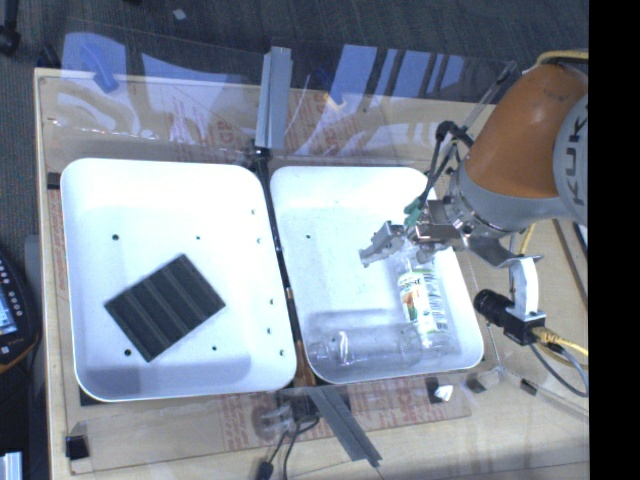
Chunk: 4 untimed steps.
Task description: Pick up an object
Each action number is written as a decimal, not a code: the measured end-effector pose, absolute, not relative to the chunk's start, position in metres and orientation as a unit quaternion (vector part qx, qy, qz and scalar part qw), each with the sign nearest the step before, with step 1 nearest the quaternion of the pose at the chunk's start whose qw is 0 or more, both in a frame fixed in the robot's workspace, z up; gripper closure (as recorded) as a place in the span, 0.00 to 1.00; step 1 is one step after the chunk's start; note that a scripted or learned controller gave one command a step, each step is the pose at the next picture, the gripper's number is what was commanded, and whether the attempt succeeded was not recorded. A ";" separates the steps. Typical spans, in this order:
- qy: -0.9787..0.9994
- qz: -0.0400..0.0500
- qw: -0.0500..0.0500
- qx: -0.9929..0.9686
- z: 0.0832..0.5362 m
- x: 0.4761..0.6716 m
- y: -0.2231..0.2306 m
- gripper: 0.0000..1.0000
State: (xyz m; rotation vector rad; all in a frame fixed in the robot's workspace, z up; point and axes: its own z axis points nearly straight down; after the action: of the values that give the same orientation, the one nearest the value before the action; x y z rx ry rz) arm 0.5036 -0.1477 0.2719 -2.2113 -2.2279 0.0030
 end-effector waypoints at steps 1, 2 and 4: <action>-0.736 0.000 -0.001 -0.676 0.264 0.526 -0.176 0.00; -0.741 0.002 0.002 -0.671 0.208 0.541 -0.210 0.00; -0.774 0.001 0.001 -0.633 0.188 0.549 -0.210 0.00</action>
State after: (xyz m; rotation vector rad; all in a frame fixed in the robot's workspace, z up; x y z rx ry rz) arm 0.5493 -0.2104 0.1882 -1.9866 -2.4316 0.0018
